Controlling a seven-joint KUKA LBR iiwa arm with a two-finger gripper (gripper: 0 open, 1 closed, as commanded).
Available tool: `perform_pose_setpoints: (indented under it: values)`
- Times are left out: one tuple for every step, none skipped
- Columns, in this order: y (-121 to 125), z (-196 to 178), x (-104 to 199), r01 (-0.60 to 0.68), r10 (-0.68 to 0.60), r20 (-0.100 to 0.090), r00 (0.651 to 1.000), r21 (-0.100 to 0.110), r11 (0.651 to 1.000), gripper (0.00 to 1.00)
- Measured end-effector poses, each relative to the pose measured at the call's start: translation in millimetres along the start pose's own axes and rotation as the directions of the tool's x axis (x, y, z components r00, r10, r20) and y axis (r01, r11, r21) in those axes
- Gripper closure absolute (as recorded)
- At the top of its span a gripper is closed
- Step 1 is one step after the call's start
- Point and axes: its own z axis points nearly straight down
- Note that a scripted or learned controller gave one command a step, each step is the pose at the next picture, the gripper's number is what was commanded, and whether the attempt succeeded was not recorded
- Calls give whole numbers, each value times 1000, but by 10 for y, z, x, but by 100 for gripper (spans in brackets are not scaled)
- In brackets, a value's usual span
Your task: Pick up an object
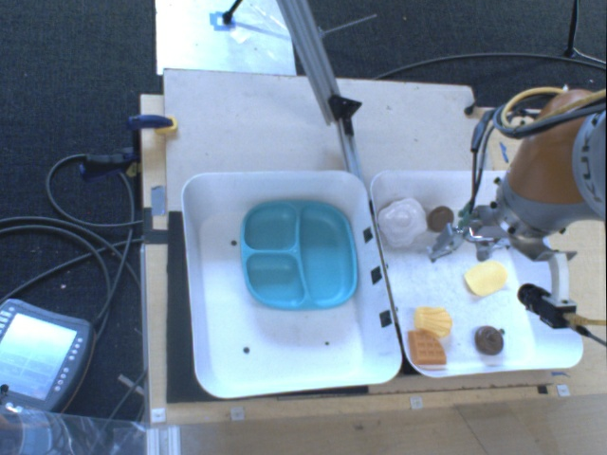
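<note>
In the right bin (pixel 560 349) lie several small items: a pale translucent lump (pixel 403 221), a brown round piece (pixel 439 218), a yellow wedge (pixel 486 278), a ridged yellow piece (pixel 433 320), an orange waffle block (pixel 427 347) and a dark brown lump (pixel 489 339). My gripper (pixel 462 245) hangs low over the upper middle of this bin, just right of the brown round piece and above-left of the yellow wedge. It is open, with two silver fingers spread and nothing between them.
The left bin (pixel 213 330) holds a blue divided plate (pixel 299 254). A grey pole (pixel 313 50) slants down to the wall between the bins. Cables and a teach pendant (pixel 38 349) lie on the floor at left.
</note>
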Motion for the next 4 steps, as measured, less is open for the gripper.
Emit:
perform_pose_setpoints:
  values:
    - [75,508,68,4,-4,0,1000,0,1000,0]
    - [93,368,62,-1,1,0,1000,-7,1000,100]
    - [166,-134,-22,3,-3,2,1000,-10,1000,100]
    - [168,-783,-32,5,-5,2,1000,-12,1000,100]
